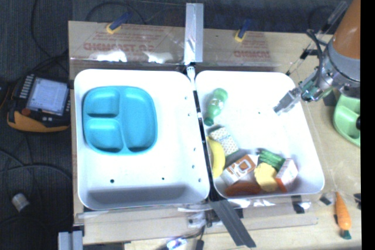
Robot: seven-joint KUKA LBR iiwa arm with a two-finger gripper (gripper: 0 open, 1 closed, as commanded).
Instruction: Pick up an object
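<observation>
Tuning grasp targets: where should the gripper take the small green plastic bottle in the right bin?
Grip the small green plastic bottle across its rounded body, coming straight down from above. It lies on its side, alone on the right white bin's floor near the centre divider, dark cap end toward the yellow banana. The gripper sits over that bin's right side.

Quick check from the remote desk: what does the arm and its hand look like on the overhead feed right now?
The arm enters from the right: an orange band above a grey wrist section, with thin dark cables looping beside it. The hand is small, grey and metallic, tapering toward the right bin.
</observation>
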